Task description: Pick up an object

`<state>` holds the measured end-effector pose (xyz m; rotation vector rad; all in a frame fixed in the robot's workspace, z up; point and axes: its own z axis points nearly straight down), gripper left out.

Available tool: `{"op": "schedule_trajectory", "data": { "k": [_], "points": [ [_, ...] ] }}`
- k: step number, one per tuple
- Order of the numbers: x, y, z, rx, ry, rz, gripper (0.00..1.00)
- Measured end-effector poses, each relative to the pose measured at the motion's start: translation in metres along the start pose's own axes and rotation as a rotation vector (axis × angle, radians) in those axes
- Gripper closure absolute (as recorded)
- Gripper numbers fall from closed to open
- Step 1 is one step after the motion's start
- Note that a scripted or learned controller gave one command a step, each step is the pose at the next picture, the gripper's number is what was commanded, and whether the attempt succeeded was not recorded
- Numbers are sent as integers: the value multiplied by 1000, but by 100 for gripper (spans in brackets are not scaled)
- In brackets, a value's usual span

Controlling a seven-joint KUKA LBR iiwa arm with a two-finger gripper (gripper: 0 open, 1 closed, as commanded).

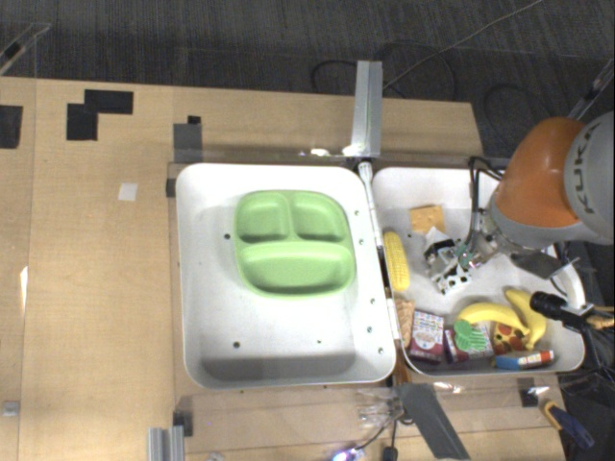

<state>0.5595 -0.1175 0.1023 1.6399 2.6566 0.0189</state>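
Hovering low in the right bin (pixel 573 353), claw (pixel 452 269) — cannot tell its state, tip blurred. Corn (pixel 396 261) lies just left by the wall; cracker (pixel 427 219) behind; bananas (pixel 502 317) toward the front. Corn looks light, stiff, ribbed — grip across its middle. Green tray (pixel 291 241) sits in the left bin (pixel 207 286).

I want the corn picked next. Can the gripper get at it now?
Probably yes. The corn lies uncovered along the right bin's left wall, and the gripper is just beside it; the wall may crowd one finger.
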Motion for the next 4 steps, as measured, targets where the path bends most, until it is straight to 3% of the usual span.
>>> {"op": "schedule_trajectory", "data": {
  "k": [1, 2, 3, 4],
  "points": [
    [11, 98, -112, 15, 7, 97, 100],
    [47, 80, -100, 19, 8, 105, 100],
    [23, 107, -81, 15, 9, -179, 100],
    [28, 110, -80, 18, 7, 170, 100]
  ]
}}
